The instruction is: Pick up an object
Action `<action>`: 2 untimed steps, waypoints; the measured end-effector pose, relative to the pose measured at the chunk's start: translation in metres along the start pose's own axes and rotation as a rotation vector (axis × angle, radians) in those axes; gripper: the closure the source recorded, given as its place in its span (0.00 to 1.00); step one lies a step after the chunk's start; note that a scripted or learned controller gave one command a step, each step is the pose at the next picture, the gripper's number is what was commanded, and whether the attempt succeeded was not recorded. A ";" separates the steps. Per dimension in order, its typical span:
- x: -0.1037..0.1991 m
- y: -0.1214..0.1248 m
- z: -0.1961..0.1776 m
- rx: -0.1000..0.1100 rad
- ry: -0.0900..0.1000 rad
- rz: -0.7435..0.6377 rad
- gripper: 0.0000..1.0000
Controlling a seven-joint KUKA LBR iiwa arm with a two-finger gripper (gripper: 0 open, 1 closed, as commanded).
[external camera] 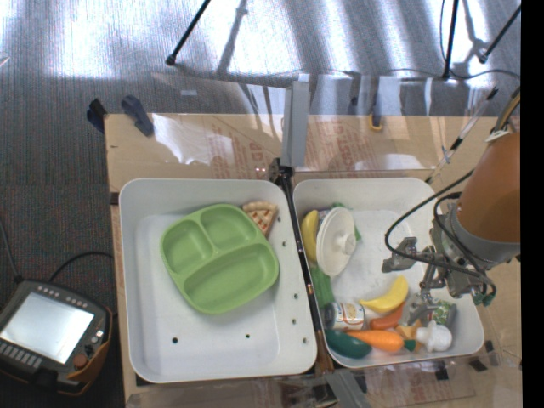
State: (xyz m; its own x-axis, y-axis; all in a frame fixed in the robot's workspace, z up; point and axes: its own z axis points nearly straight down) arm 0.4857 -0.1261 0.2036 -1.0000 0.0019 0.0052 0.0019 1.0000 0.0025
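My gripper (423, 294) hangs over the right side of the right bin (374, 195), just above a cluster of toy food. Beneath and beside it lie a yellow banana (384, 296), a white bottle (434, 337), a small green piece (444, 314), an orange carrot (379, 340) and a small can (347, 316). Further left in that bin are a white lid-like dish (337, 240), a second banana (310, 233) and a dark green vegetable (344, 345). Cables and the wrist hide the gripper's tip. Nothing is visibly held.
The left bin (149, 330) holds a green divided plate (221, 258) and a waffle-like wedge (262, 216) at its back right. A divider (299, 253) separates the bins. A teach pendant (51, 330) lies on the floor at the left.
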 end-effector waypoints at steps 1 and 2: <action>-0.027 0.034 0.082 -0.002 0.007 -0.051 0.00; -0.107 -0.004 0.083 0.001 -0.004 -0.135 0.00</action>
State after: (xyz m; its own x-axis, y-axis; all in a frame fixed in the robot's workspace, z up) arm 0.5923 -0.1297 0.1197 -0.9911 -0.1331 0.0005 -0.1331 0.9911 0.0017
